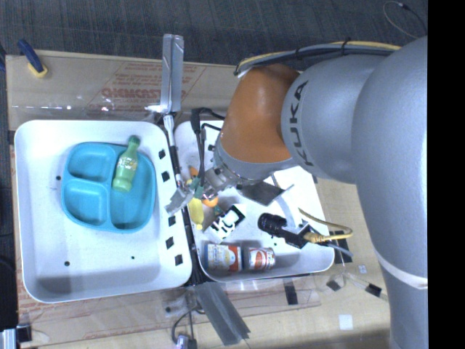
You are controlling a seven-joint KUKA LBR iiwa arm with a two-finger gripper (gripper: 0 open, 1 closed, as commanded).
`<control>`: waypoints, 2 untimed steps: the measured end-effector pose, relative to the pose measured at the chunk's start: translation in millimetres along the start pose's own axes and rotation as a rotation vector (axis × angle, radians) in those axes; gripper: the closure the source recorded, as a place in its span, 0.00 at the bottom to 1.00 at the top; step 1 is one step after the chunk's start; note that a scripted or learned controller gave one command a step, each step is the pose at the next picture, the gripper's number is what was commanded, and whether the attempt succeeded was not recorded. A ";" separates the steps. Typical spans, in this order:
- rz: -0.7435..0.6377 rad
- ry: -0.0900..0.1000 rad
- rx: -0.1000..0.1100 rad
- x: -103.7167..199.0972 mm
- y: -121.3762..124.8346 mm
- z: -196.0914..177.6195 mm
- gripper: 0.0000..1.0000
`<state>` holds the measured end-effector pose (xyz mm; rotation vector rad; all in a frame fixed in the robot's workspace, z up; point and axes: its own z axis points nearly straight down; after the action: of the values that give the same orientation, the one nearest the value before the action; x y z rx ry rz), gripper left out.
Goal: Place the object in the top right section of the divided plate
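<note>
Arm, grey with an orange band: closest to the lens, reaching in from the right above the right bin.

Blue-handled tool: on the desk, far left corner, well apart from the work.

Left bin: carries the blue divided plate.

Green bottle: the task's thing by judgement. It lies on its side in the plate's far right section, cap toward the far rim, base near the ridge of the near section.

Gripper: low over the left edge of the right bin, just beside the wall between the bins. Whether it is spread or pressed together cannot be told, and nothing is seen held.

Step in hand, judged: placement looks made. A good finish lifts straight up before any sideways travel, so the shared wall is not clipped and the bottle is not rolled over the ridge.

Yellow piece and orange piece: just beside the gripper, easily nudged.

Black-and-white tag: near them.

Labelled jar: on its side along the near wall, clear of the path.
</note>
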<state>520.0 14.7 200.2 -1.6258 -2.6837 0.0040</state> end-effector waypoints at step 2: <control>-0.020 -0.001 0.000 51.1 77.4 9.5 1.00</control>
<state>564.8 95.9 190.5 -1.5997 -2.7008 0.0045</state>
